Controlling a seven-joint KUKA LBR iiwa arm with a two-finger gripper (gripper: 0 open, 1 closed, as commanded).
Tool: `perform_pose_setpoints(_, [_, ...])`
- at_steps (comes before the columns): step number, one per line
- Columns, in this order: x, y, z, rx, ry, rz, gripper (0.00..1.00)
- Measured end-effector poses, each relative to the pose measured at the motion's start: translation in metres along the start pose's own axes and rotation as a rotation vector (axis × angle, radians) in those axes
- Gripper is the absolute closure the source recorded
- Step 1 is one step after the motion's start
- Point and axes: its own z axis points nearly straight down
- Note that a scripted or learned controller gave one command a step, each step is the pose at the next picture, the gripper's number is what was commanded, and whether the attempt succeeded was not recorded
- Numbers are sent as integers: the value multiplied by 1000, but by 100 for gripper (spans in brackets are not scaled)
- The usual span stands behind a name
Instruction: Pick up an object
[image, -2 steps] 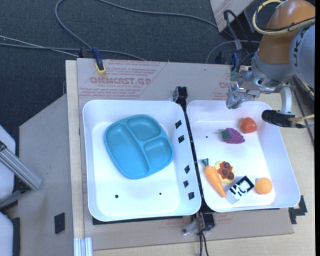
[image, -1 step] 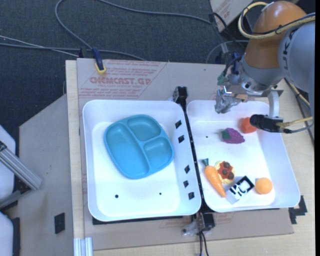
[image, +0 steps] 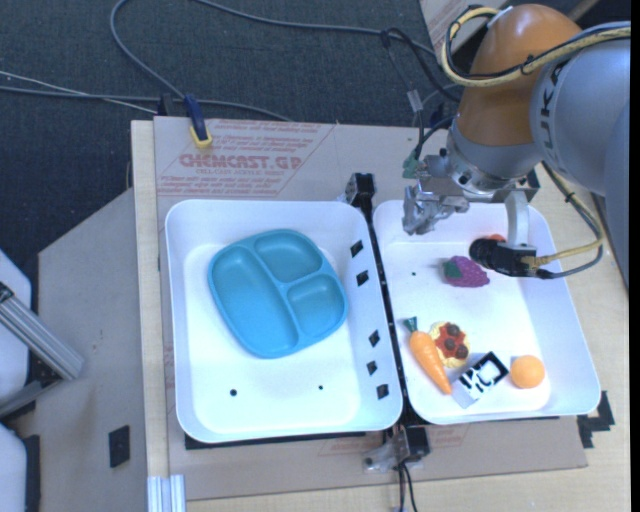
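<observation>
I see a pale bench (image: 100, 300) viewed from above at a slant, with a cardboard sheet printed in red lettering lying on it under two shallow white bins. The grey arm (image: 585, 100), with its orange band (image: 510, 75), comes in from the upper right and hangs over the far end of the right bin (image: 570, 330).

The left bin (image: 190, 350) holds one thing: a light blue plate (image: 277, 291) divided into three compartments, lying flat and turned at an angle, towards the far half of the bin.

The gripper (image: 425, 215) points down at the far left corner of the right bin, above bare white floor. Nothing sits between its fingers; I cannot tell from here whether they are spread or closed.

The objects in the right bin all lie apart from the gripper. A purple bunch of grapes (image: 467, 271) rests near the middle, nearest to it. Towards the near end lies an orange carrot (image: 429, 361), with a small pizza slice (image: 450, 341) touching it. Just beside them is a black-and-white patterned block (image: 481, 376), and next to that a small orange ball (image: 527, 371).
</observation>
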Motion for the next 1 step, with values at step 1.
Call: perform_pose_setpoints(1, [42, -21, -5, 1, 0, 1, 100])
